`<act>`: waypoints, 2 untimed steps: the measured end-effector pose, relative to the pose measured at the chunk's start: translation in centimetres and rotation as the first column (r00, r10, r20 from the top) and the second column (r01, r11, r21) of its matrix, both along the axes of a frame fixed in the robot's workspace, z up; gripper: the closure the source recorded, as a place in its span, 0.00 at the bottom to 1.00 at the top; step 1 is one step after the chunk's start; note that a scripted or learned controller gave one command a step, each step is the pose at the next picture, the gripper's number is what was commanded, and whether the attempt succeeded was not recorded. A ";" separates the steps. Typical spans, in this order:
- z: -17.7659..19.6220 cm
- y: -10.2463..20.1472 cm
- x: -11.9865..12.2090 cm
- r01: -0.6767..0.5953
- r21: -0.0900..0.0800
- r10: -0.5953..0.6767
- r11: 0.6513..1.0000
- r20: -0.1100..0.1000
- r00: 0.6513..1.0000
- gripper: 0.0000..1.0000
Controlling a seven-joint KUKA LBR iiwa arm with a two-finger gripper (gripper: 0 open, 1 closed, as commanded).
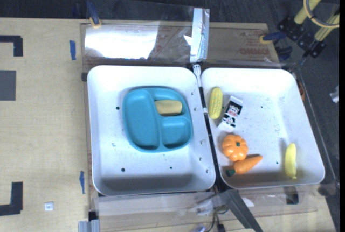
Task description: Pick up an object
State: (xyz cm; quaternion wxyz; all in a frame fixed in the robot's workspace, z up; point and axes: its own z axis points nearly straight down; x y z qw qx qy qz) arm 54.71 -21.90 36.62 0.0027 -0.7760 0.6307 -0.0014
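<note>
1. The likeliest things to be picked lie in the right bin [269, 77]: a corn cob [215, 103] by the dividing wall, a small black-and-white carton [232, 112] just beside it, a small pumpkin [234, 147] touching a carrot [246, 164], and a banana [290, 160] apart near the right wall.
2. In the left bin [102, 134] a blue divided plate [156, 118] is seen, with a yellow piece [168, 107] resting in its upper compartment.
3. The banana is judged the easiest target, since it lies clear of the others; a descent from straight above, with the fingers set across its narrow width, is advised.
4. The gripper's state cannot be told, and its position relative to these things cannot be judged.
</note>
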 end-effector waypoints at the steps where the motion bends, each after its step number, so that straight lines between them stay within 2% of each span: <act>1: 0.4 0.7 3.9 -0.224 -0.001 0.224 0.975 0.001 0.975 1.00; 2: -2.7 1.9 10.4 -0.450 0.000 0.450 0.893 0.000 0.893 1.00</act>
